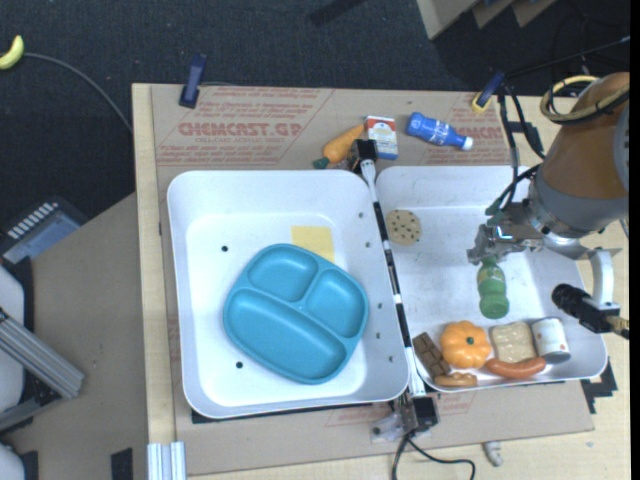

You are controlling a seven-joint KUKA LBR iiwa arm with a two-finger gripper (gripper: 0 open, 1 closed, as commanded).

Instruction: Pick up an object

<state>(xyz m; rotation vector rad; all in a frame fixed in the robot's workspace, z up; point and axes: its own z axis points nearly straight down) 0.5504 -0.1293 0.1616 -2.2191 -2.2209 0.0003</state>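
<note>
My gripper (494,249) hangs over the middle of the right bin (440,278), reaching in from the right. Directly below it lies a green pickle-shaped object (492,291), its top end touching or just under the gripper. Along the right bin's near edge sit an orange pumpkin (465,345), a bread slice (512,343), a white can (549,337), a red sausage (515,369) and a brown chocolate bar (428,353). A round cookie (403,227) lies at the bin's far left.
The left bin (195,268) holds a blue divided plate (295,311) and a yellow cheese slice (312,238). Behind the bins, on the board, lie a carrot (343,144), a small carton (380,136) and a blue bottle (438,131).
</note>
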